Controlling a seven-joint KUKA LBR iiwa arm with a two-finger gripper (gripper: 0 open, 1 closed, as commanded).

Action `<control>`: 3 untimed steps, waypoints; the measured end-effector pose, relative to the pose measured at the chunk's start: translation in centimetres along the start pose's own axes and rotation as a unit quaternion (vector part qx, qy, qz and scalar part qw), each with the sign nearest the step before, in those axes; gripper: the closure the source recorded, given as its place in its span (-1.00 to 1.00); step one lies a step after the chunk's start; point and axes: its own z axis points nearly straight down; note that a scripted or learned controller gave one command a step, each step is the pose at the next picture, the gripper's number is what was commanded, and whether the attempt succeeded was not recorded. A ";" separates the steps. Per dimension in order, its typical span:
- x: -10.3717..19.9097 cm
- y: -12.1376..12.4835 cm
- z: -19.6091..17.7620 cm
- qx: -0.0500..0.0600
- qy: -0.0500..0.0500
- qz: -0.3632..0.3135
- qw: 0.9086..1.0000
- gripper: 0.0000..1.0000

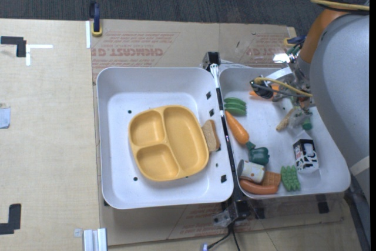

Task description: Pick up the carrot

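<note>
we saw the gripper [292, 104] low over the upper part of the right bin [329, 176], hanging from the grey arm [341, 67] that came in from the right with its orange band [314, 32] just above the wrist; cables crowded the fingers, so we could not tell whether they stood wide or narrow, and nothing showed between them. taking the carrot [237, 128] as our landmark, the gripper sat to its right and a little above, apart from it. the carrot lay on the floor of the right bin near the left wall, orange body slanting down to the right, with its dark green top [258, 154] at the lower right end. just above the carrot lay a green pepper-like piece [235, 106]. below the carrot's green top stood a small white can [252, 172], and below that an orange sausage-like piece [259, 186]. to the carrot's lower right lay a green ridged piece [290, 177] and a black and white carton [305, 156]. left of the carrot, across the wall, the left bin [117, 185] held a yellow divided plate [167, 142] with a slice of bread [211, 136] leaning at its right edge.
</note>
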 end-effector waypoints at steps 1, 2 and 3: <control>-7.9 -6.1 0.4 -0.003 0.008 -0.025 1.000 -1.00; -1.6 -1.3 0.1 -0.005 0.009 -0.026 1.000 -1.00; -9.2 -5.8 -13.7 -0.006 0.009 -0.061 0.998 -1.00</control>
